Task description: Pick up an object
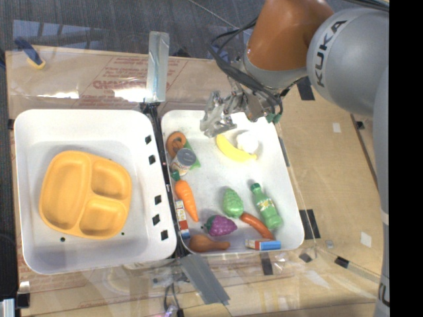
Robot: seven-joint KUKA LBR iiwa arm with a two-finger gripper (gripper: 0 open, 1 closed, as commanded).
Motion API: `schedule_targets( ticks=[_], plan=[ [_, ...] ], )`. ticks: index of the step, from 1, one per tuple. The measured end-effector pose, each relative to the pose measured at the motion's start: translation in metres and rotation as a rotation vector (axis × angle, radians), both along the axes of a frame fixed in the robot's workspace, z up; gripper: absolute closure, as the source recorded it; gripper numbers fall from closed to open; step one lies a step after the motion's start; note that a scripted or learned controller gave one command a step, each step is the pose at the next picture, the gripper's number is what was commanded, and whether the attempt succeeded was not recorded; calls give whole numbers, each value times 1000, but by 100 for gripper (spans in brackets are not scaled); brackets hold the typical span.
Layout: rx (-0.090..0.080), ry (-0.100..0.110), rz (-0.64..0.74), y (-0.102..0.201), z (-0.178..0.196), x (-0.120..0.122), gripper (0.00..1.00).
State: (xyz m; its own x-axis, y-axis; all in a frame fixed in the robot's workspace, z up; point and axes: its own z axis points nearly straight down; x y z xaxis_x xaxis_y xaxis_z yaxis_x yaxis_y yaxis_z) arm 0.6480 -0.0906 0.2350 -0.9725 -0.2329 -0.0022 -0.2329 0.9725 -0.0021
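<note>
- Hovering over the far rim of the right bin (288, 170), the gripper (217, 119) is just behind the banana (232, 148); finger state unclear.
- The banana's long axis runs from the gripper toward the bin's right wall.

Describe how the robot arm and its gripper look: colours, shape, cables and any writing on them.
The arm is rounded and grey, with "KUKA" in dark letters on its side. An orange-brown dome-shaped section sits above the wrist. Black cables loop around the wrist on its left. The gripper is a small silvery metal assembly with a green part beside it.
</note>
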Motion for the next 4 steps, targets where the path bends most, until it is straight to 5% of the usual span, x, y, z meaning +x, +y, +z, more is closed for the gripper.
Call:
schedule_targets(
  ticks=[1, 2, 3, 4],
  plan=[
    [-2, -2, 990, -41, 15, 10, 100],
    [-3, -1, 1562, -95, 36, 9, 100],
    [5, 1, 1528, 32, 28, 9, 100],
    [4, 5, 1932, -6, 9, 8, 100]
  ],
)
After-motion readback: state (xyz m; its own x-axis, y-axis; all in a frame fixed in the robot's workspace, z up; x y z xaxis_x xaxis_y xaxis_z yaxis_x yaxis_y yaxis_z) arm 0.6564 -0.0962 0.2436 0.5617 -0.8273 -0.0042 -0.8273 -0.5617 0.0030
